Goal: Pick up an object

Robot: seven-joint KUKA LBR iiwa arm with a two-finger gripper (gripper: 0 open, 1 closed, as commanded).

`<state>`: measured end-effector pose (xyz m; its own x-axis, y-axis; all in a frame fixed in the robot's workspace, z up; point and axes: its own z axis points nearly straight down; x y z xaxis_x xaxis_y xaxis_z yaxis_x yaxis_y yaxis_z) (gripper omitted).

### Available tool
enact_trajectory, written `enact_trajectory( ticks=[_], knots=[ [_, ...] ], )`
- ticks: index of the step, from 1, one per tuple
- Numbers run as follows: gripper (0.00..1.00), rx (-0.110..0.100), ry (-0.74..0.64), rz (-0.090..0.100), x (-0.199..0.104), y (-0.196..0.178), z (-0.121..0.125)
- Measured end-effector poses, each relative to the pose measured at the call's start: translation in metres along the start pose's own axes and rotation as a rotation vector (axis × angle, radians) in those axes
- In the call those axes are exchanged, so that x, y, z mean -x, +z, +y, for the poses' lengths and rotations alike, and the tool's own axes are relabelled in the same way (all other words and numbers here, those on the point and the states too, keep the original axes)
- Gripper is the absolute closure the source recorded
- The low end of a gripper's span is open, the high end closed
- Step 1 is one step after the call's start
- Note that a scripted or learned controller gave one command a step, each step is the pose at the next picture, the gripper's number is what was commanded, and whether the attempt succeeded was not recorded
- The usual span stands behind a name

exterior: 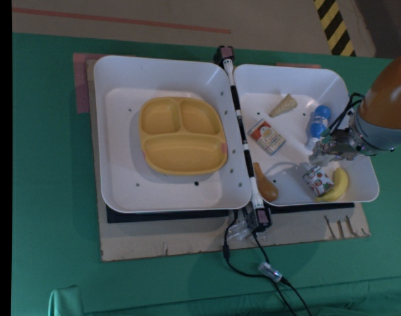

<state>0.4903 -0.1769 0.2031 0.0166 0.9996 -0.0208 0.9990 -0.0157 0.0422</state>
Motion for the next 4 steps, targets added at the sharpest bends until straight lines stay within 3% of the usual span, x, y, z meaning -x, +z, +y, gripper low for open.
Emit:
enact_trajectory(
  ticks=[1,2,3,4],
  knots=[
    [1.00,-0.033,-0.010,0.020,-0.125,-0.113,-0.018],
    [1.00,-0.030,-0.009,0.017,-0.099,-0.130,0.046],
    [1.00,-0.028,-0.008,0.014,-0.082,-0.118,0.071],
    [0.00,-0.028,-0.009,0.014,-0.082,-0.118,0.071]
  ],
)
